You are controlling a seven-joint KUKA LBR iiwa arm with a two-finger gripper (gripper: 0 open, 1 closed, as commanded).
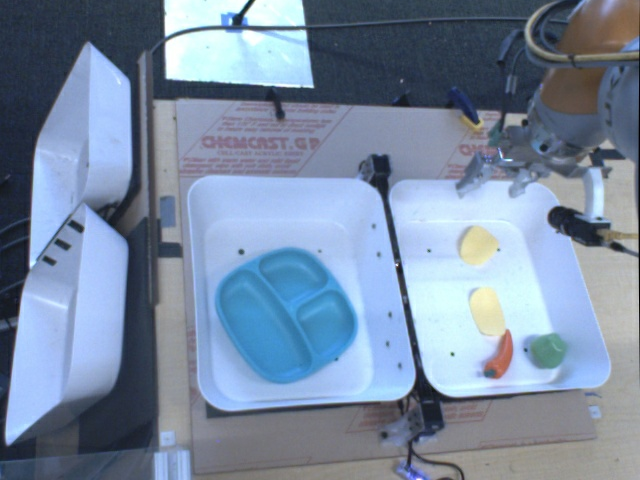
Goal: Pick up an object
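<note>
My gripper hangs open above the far edge of the right bin, with nothing between its fingers. Below it in that bin lie a round yellow piece and a second yellow piece nearer the front. A red-orange chili pepper lies at the front, beside a small green object in the front right corner. The gripper stands well clear of all of them.
The left bin holds a blue divided plate. Two spare white bins lean at the far left of the bench. A clamp sits where the two bins meet at the back.
</note>
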